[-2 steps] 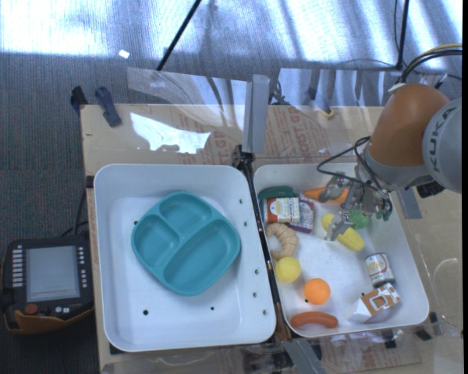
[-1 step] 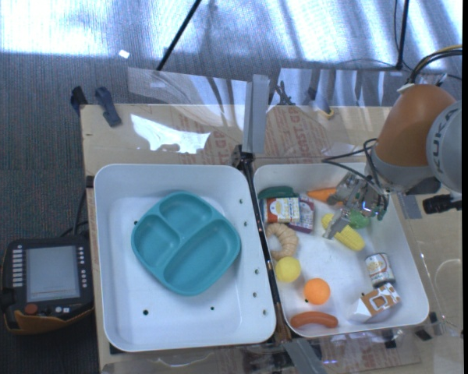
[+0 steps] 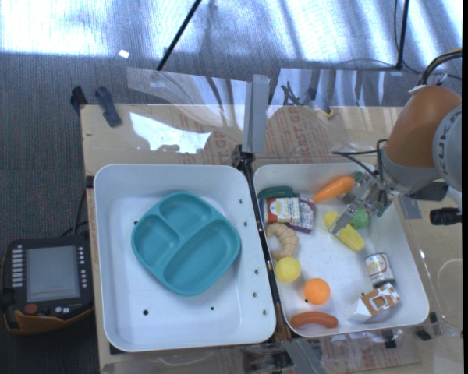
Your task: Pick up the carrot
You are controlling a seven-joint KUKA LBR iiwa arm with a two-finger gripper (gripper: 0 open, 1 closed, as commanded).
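We are seeing two shallow white bins [image 3: 109, 209] sitting on a plywood bench [image 3: 179, 131] over grey carpet [image 3: 31, 131]. The two-finger gripper [image 3: 352, 213], fingers spread, is hovering beside the orange plastic carrot [image 3: 334, 187] in the right bin.

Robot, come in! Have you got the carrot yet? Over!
Tool low in right bin, nothing seen held. Carrot lies free just left of it. Corn close below. Over.
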